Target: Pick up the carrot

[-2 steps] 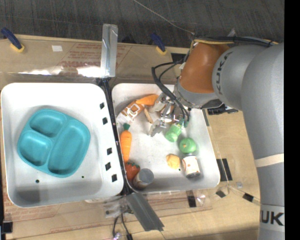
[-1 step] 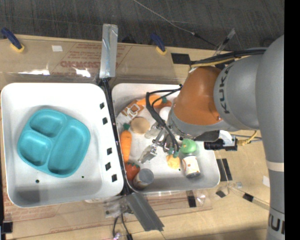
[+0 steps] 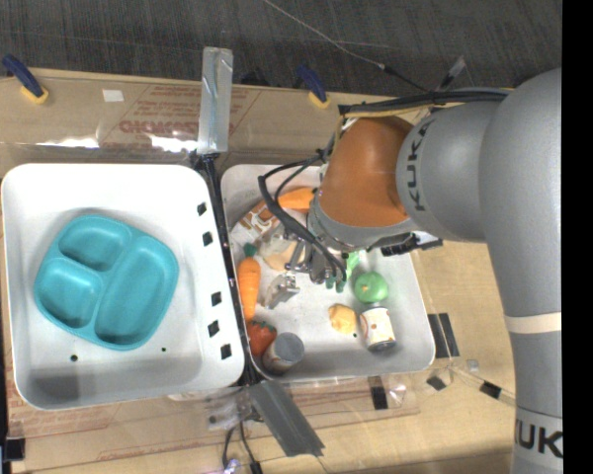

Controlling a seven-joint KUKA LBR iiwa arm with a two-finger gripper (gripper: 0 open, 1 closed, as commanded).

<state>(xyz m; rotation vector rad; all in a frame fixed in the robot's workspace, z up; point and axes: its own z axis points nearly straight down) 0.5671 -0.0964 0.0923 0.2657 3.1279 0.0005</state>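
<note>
The carrot (image 3: 248, 283) is orange and lies lengthwise along the left wall of the right bin (image 3: 407, 349). My gripper (image 3: 288, 274) hangs over the middle of that bin, just right of the carrot and apart from it. Its two metal fingertips stand open, and I see nothing between them. The orange band of the wrist (image 3: 368, 178) hides the back part of the bin.
The right bin also holds a green apple (image 3: 371, 286), a yellow lemon (image 3: 343, 317), a small can (image 3: 380, 330), a red fruit (image 3: 262, 337), a grey can (image 3: 289, 348) and an orange item (image 3: 296, 198). A teal divided plate (image 3: 104, 279) sits in the left bin (image 3: 40, 191).
</note>
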